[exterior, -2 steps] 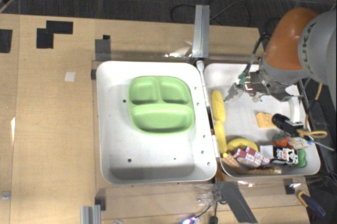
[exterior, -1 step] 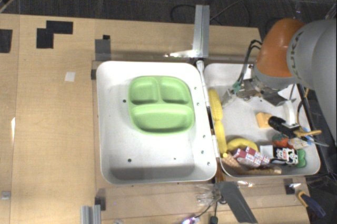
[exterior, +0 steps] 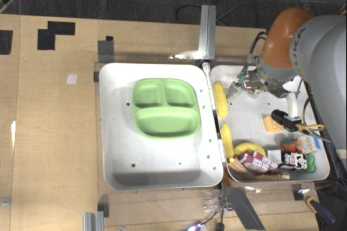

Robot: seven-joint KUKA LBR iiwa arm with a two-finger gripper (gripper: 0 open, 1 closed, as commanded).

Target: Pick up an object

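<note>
While the left bin [exterior: 116, 170] carries a green divided plate [exterior: 165, 107] set toward its far half, with bare white floor along its near edge and left wall, the right bin [exterior: 246, 121] is crowded along two of its sides. Against that bin's left wall two corn cobs lie end to end, the far corn cob [exterior: 219, 98] and the near corn cob [exterior: 226, 140]. Each has its long axis running far to near, parallel to the wall and close against it. Along the near edge a banana [exterior: 249, 148] curves over a red-and-white box [exterior: 258, 160], whose length runs roughly along that edge.

The gripper [exterior: 246, 84] hangs over the far part of the right bin, just right of the far corn cob's far end and apart from it. Whether it is open or closed cannot be told. On its near side the middle of the bin floor is bare, the widest free room in that bin. Right of that gap lies an orange wedge [exterior: 272, 124]. The near right corner holds a heap of small packets [exterior: 297, 155], close beside the grey arm [exterior: 325, 62].
</note>
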